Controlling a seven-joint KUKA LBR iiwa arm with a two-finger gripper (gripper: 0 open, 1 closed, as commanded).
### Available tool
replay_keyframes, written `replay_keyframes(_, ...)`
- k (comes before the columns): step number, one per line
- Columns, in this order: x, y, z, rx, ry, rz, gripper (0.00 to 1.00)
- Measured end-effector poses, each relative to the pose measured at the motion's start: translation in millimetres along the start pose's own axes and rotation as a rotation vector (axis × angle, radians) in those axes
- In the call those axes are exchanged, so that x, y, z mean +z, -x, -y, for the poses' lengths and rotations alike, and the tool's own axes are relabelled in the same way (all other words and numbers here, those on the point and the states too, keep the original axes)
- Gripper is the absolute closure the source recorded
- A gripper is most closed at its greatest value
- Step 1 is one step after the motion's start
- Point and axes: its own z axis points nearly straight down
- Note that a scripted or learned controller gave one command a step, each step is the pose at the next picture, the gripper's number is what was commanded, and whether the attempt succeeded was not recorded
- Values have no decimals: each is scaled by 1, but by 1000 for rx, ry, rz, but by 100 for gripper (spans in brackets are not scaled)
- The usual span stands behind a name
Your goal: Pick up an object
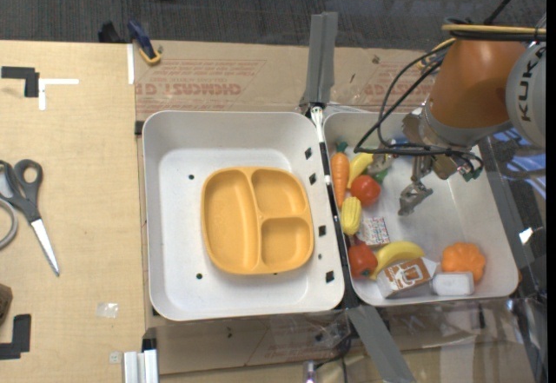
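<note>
Camera view shows you two white bins side by side. Your left bin [165, 225] has a yellow tray [257, 221] with three parts in it, and the tray has nothing on it. Your right bin [499, 225] has all the toy food, pushed to the left wall and the near edge, likely because that is where it slid.

You can see a carrot [340, 171], a tomato [366, 189], a corn cob [351, 215], a banana [398, 252], a small brown box [407, 275], an orange [463, 259] and a white block [453, 284].

Your gripper [415, 196] hangs over a bare part of the right bin, near the tomato but not touching it. Nothing is between its fingers. They look close together, but they are small and dark, so you cannot tell for sure.

You have not picked anything yet. The orange sits a bit apart, so it may be easy to grab.
</note>
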Motion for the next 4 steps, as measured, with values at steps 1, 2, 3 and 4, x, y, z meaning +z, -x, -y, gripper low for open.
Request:
replay_keyframes(1,0,-34,-51,13,0,-1,0)
replay_keyframes(2,-9,-62,-70,-12,-22,28,0)
replay_keyframes(3,-6,-57,-66,-21,-14,17,0)
replay_keyframes(4,-14,-88,-72,116,-36,55,0)
